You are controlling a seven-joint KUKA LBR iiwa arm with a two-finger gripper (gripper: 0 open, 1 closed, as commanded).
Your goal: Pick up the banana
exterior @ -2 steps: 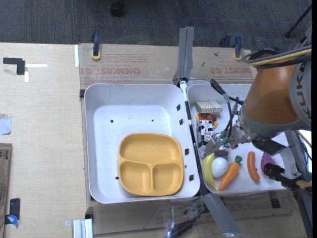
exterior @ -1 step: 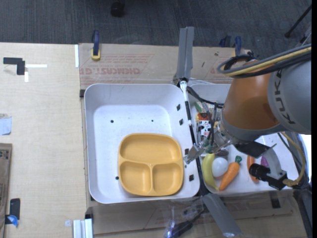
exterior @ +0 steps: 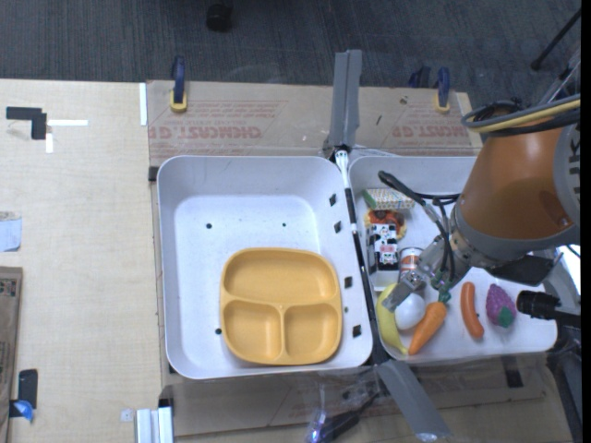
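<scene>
We see the arm as a broad, rounded orange band, with a grey collar beneath it toward the claw. A dark, boxy wrist piece juts out beside that collar. Black cables loop off it above the small silver-and-black gripper.

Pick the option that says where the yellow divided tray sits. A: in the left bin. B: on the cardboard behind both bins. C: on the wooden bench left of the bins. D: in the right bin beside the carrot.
A: the yellow divided tray lies flat inside the left bin, while the carrot and banana are in the right bin.
</scene>
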